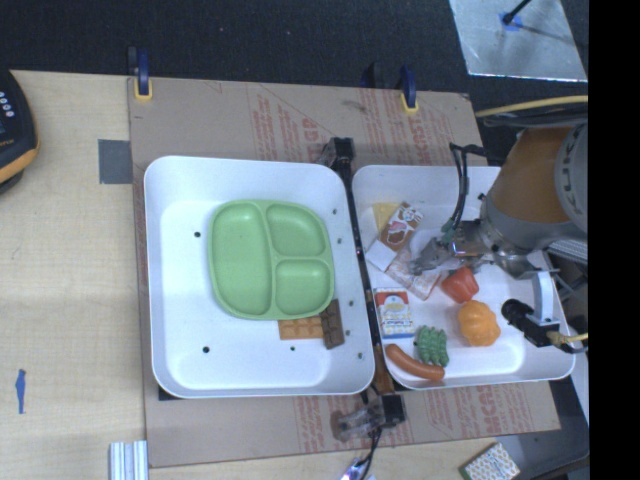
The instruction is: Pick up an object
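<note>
gripper low in the right bin, nothing lifted yet

your gripper [432, 255] sits low among the clutter in the right bin [520, 370]; you cannot tell what it grasps, so the pick looks unfinished. around it lie a red pepper [459, 285], orange [479, 324], broccoli [432, 346] and sausage [413, 365]. the left bin [180, 353] holds a green divided plate [270, 259].

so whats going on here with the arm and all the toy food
A grey KUKA arm with an orange band is reaching into the right white bin, with its gripper low among the clutter near a small red toy. Whether it has anything is unclear. Around it lie an orange toy fruit, a green broccoli toy, a toy hot dog and small cartons. The left white bin holds a green divided plate and brown blocks.
</note>
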Robot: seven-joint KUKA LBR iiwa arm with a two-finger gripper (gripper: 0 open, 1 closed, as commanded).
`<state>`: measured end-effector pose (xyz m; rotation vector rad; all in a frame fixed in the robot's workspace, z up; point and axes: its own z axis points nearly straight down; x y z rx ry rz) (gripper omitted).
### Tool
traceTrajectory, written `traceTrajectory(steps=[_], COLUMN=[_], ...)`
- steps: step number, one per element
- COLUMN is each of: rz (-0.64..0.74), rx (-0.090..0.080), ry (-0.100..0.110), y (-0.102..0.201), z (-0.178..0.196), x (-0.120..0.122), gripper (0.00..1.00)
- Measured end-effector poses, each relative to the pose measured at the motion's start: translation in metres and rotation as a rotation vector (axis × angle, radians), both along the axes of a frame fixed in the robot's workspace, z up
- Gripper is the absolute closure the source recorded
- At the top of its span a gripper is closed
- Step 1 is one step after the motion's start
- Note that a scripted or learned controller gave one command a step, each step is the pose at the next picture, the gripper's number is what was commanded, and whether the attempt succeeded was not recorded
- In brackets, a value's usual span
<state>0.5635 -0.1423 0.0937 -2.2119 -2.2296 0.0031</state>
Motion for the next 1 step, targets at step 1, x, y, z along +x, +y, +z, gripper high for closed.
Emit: traceTrajectory(steps=[1], rz=[-0.014], rx=[-0.001], ry=[0.006], y=[-0.0752], z=[-0.0019], x=[-0.0806], gripper=[0.0])
